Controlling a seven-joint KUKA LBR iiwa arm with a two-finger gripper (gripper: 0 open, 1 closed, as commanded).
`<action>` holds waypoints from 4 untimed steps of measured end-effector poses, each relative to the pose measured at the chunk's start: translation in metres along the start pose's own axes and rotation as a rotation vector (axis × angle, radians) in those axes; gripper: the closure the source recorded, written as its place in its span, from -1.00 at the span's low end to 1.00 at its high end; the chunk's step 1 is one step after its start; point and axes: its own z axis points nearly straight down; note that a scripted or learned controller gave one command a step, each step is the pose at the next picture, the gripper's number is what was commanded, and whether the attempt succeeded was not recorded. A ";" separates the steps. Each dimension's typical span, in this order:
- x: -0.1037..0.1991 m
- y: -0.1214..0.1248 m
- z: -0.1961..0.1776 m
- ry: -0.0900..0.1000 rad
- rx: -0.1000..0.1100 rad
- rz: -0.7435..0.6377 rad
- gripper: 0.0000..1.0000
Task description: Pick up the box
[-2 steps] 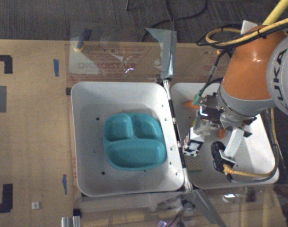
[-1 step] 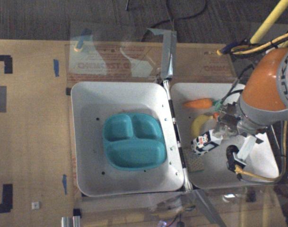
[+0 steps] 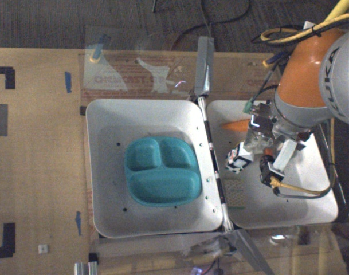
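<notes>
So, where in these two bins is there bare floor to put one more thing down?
Left bin: bare floor rings the teal tray, widest along the outer wall and far side. Right bin: the near outer corner is bare. Crowded: that bin's far half, where the box, an orange object and the gripper sit close together.

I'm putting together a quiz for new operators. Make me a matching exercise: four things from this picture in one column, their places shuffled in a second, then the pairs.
Things
1. teal divided tray
2. box
3. orange item
4. blue tape strip

Places
A. on the bench, outside both bins
B. upper part of the right bin
C. middle of the left bin
D. right bin, halfway down its left side

Pairs: 1-C, 2-D, 3-B, 4-A
</notes>
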 end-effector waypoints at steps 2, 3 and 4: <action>0.184 -0.127 0.005 0.000 0.001 0.443 1.00; 0.220 -0.142 -0.037 0.002 0.000 0.560 1.00; 0.196 -0.070 -0.150 0.003 -0.002 0.947 1.00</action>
